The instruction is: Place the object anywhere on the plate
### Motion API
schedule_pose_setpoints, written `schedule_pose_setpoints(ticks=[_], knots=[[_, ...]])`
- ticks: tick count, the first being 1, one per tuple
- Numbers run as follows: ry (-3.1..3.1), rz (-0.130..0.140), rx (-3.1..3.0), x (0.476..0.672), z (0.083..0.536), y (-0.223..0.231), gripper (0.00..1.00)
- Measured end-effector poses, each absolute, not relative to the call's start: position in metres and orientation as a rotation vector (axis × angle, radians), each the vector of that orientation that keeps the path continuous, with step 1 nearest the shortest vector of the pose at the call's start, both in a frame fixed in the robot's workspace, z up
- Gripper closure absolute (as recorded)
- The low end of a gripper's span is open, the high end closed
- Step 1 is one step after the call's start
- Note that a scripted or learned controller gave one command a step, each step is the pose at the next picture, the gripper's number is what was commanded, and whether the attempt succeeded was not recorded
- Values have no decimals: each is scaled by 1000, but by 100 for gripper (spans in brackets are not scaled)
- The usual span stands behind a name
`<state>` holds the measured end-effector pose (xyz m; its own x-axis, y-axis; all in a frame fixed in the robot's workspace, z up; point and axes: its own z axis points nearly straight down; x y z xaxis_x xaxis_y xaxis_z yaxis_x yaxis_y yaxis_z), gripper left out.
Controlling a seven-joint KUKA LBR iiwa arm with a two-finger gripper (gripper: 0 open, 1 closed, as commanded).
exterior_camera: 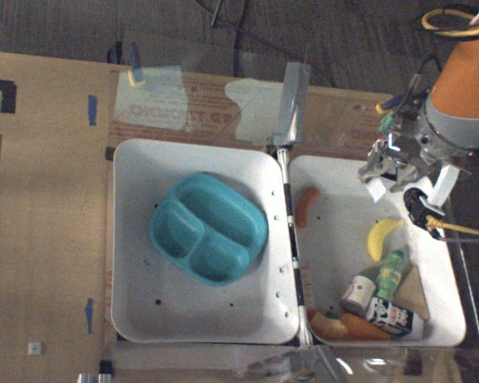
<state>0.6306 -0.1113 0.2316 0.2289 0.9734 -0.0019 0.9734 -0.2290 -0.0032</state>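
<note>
I see a tan bench top (36,235) carrying blue tape marks and black corner marks, with dark carpet and loose cables beyond its far edge. Two white bins sit side by side on it. The left bin (130,302) holds a teal plate (210,227) with three compartments, lying at a slant near the bin's centre.

The right bin (335,237) holds the objects: a sausage (305,207) just beside the dividing wall, its long axis running near-to-far, tilted slightly right at the far end; a banana (381,238) standing roughly near-to-far, curved; a green bottle (390,275); a small can (357,293); a carton (393,317); and a carrot (353,326) lying along the near wall.

The gripper (395,171) hangs over the right bin's far right corner. I cannot tell how it is set, and I see nothing in it.
</note>
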Motion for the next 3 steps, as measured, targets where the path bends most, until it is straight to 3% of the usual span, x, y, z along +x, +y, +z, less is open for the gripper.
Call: schedule_pose_setpoints(ticks=[1, 2, 3], knots=[[-2150, 4, -2285, 635, 193, -54, 100], [-2327, 4, -2105, 608, 183, 33, 100], [-2404, -1, -2025, 641, 184, 52, 100]])
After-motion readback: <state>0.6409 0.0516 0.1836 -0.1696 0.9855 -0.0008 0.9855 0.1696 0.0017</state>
